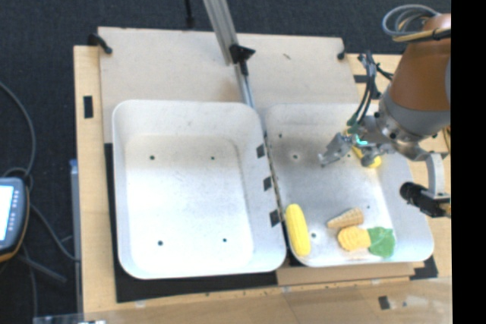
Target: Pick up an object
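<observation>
On the wooden worktop (175, 68), the right shallow white bin (319, 129) held a long yellow plastic corn cob (297, 230) lying near its front-left corner, its long axis running front to back, below and left of the grey gripper (332, 152), whose opening I could not tell.

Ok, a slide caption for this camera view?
End effector above right bin; corn cob, cone-like piece, yellow and green items cluster near its front.

Fixed overhead — slanting down on both bins (190, 114).
</observation>
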Controlling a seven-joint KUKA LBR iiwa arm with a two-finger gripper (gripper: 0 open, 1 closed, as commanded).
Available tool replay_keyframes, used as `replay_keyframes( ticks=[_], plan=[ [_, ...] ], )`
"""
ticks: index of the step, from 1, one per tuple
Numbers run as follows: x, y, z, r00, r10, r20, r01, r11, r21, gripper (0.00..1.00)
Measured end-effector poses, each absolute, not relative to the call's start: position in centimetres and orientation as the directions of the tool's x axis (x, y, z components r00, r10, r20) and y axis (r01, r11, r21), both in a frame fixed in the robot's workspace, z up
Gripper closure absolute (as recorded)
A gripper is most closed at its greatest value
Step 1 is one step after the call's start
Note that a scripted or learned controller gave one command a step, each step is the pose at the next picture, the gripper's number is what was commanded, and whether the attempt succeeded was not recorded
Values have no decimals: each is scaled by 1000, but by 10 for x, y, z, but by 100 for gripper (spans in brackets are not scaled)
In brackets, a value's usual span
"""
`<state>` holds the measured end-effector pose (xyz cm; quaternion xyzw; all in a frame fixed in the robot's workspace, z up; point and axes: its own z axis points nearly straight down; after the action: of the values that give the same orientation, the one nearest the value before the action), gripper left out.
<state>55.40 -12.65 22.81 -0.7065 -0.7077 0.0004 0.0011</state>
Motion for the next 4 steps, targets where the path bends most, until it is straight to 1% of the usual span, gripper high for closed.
replay_keyframes(
  ticks=[1,2,3,4],
  plan=[
    [555,-127,230,0,1000,0,1000,0,2,0],
    [550,-132,168,1,1000,-1,1000,-1,-5,0],
    [555,-132,124,3,1000,-2,1000,-3,-3,0],
    [555,-134,100,3,1000,-2,1000,-3,-2,0]
  ],
)
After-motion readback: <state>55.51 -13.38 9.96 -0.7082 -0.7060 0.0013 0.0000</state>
